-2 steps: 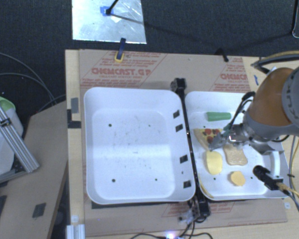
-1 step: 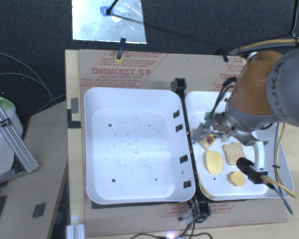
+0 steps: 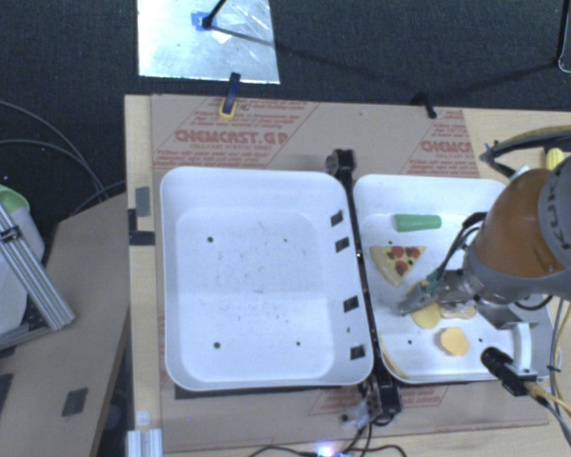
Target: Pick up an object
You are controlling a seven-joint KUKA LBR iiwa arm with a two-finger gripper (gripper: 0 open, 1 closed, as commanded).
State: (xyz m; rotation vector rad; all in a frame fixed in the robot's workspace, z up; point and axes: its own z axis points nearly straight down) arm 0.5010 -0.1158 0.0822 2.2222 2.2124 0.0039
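Nearest the lens, two yellow discs [image 3: 454, 341] lie in the right bin [image 3: 476, 190], one touching the gripper [image 3: 421, 300], the other just beyond toward the bin's front wall. Pizza slice [image 3: 399, 261] sits just behind the gripper tip, green block [image 3: 417, 222] further back. Finger state: can't tell; closest target judged the touching disc.

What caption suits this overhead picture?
Arm reaching into the right bin beside a pizza slice and green piece.

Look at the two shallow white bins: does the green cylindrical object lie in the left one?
No. The green cylindrical object lies in the right white bin, above the pizza-slice toy.
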